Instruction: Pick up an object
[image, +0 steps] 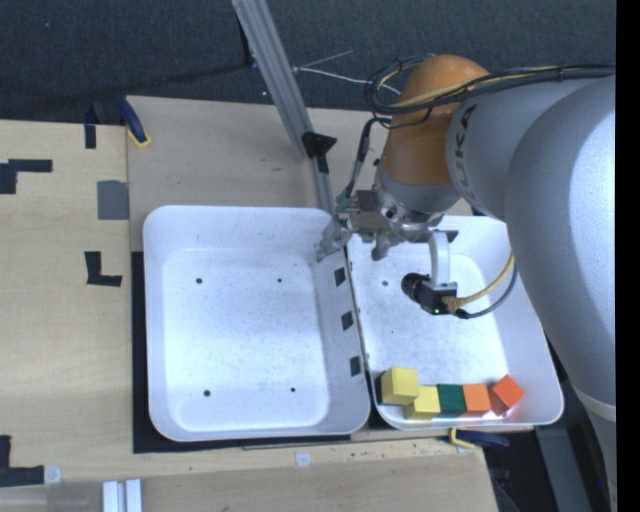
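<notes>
Several small blocks lie in a row along the near edge of the right bin (470, 340): a yellow block (401, 383), a second yellow block (426, 403), a green block (452, 399), an orange block (477, 399) and a red-orange block (508, 391). My gripper (355, 245) hangs over the far left corner of the right bin, just beside the ridge between the two bins. Its fingers are spread and open, with nothing between them. The blocks are well away from it, toward the near side.
The left bin (240, 330) stands beside the right one, sharing a raised divider (345, 320). A grey slanted pole (285, 85) rises behind the bins. A black cable-fed unit (427, 290) hangs under the wrist. The big grey arm covers the right side.
</notes>
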